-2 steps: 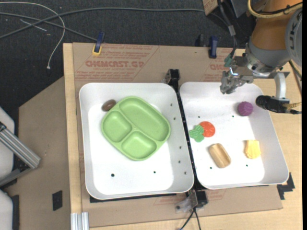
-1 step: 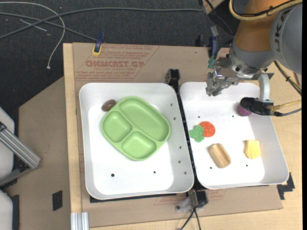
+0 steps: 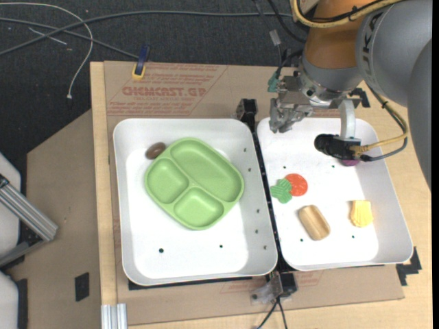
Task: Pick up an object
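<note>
Claw (image 3: 281, 123): grip state unclear | green tray (image 3: 194, 182) left bin | bread (image 3: 313, 222), corn (image 3: 361, 213) right

Bench (image 3: 103, 184): top covered by brown cardboard with red print along the far edge. Two shallow white bins lie directly on it, side by side, inner rims touching: left bin (image 3: 137, 245), right bin (image 3: 391, 238). A blue clip (image 3: 143, 60) sits on the cardboard's far edge.
</note>
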`<state>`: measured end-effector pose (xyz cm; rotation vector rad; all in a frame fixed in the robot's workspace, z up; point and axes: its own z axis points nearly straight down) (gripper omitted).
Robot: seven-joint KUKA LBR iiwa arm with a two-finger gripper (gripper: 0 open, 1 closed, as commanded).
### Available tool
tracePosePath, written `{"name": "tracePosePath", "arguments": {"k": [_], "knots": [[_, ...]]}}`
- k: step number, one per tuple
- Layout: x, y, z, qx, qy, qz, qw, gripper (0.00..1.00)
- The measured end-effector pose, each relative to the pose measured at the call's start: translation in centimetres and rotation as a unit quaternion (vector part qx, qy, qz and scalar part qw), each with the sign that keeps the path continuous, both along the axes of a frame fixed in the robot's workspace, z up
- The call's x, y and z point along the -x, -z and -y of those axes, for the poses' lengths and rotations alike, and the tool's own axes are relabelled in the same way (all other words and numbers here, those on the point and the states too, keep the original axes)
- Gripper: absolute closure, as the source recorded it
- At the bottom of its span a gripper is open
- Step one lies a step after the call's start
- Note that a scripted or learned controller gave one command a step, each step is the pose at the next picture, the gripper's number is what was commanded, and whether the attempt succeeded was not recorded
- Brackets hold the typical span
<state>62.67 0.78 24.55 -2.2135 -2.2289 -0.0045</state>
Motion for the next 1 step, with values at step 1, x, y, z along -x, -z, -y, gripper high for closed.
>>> {"name": "tracePosePath", "arguments": {"k": [1], "knots": [[-0.32, -0.4, -5.03, 0.0003, 0.001, 0.0, 1.0, 1.0]]}}
